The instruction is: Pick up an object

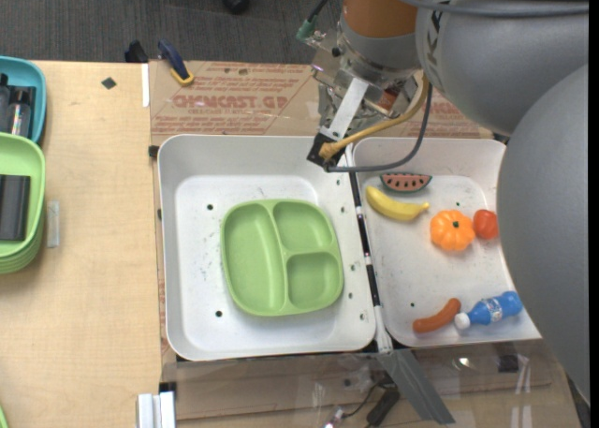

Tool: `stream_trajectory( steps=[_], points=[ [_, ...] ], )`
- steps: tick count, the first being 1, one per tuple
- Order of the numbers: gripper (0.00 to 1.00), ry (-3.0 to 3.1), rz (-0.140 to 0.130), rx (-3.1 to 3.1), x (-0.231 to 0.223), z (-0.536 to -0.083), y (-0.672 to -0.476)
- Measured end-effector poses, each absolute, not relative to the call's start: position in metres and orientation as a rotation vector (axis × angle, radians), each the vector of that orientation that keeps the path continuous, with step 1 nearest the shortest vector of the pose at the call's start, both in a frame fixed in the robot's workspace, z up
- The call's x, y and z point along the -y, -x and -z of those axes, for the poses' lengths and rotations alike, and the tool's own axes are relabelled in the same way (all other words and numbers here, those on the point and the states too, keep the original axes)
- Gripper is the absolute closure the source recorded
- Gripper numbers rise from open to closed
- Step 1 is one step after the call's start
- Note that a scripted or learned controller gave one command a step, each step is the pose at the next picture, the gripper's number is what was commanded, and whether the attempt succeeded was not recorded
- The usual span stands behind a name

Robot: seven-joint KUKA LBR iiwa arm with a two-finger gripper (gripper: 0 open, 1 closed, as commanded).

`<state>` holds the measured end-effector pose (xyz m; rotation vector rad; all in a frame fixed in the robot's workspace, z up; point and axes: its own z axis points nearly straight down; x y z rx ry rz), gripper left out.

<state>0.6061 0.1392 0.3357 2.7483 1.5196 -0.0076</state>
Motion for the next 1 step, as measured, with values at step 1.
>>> stream_trajectory(
  steps=[1],
  points=[
    [1.00, -3.022, 0.006, -0.856, -0.1941, -0.1564, -0.6246]
  ],
)
